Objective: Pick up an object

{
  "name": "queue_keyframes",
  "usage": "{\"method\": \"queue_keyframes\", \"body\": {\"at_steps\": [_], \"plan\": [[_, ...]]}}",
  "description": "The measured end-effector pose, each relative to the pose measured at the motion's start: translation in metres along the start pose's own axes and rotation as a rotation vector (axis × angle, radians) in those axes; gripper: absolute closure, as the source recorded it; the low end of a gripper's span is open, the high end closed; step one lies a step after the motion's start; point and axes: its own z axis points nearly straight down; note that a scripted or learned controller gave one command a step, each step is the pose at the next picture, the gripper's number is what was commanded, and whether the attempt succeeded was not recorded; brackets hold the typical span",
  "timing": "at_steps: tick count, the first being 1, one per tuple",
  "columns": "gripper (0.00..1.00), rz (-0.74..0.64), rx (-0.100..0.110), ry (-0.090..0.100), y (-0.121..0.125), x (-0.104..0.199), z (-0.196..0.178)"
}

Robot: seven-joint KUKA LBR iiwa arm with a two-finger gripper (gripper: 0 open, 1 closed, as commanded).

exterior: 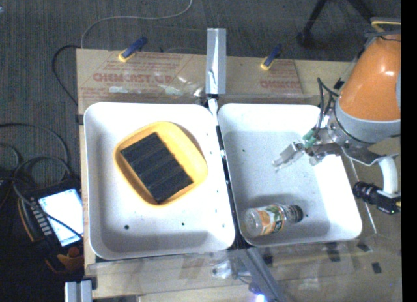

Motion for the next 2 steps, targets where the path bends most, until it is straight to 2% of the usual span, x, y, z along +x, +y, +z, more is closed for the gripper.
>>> {"method": "queue_keyframes", "body": {"at_steps": [1,2], "plan": [[0.0,-0.334,0.001,0.001,-0.031,-0.037,0.048],[0.0,-0.369,0.001,0.003,-0.025,-0.002,0.154]]}}
